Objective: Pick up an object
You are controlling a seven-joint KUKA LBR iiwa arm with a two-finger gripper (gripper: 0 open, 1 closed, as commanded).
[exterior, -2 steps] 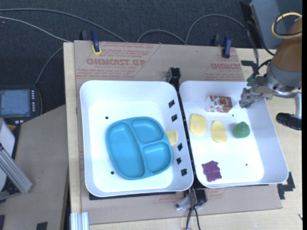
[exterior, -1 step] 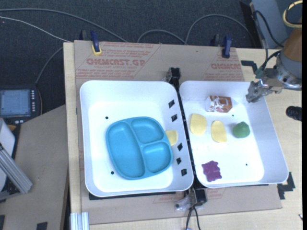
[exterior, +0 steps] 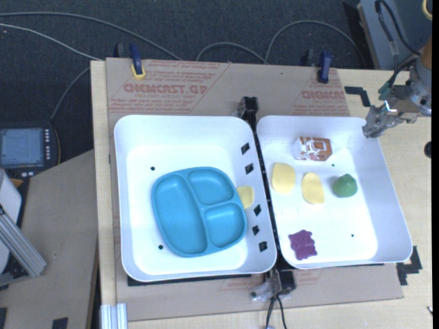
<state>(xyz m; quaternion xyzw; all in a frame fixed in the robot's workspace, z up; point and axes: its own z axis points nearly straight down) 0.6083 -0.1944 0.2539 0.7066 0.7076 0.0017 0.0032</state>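
The right bin (exterior: 384,204) holds a brown-and-white packet (exterior: 314,148), two pale yellow pieces (exterior: 282,177) (exterior: 313,188), a green ball (exterior: 344,185) and a purple grape cluster (exterior: 302,244). The left bin (exterior: 134,149) holds a blue divided plate (exterior: 199,210), with another yellow piece (exterior: 245,196) at its right edge. My gripper (exterior: 375,127) hangs at the right bin's far right corner, above the rim and apart from every object. Nothing is seen between its fingers.
Two blue clamps (exterior: 137,66) (exterior: 324,66) hold the board at the back edge. Black clips (exterior: 248,157) line the divide between the bins. A small screen (exterior: 24,146) sits to the left of the bench.
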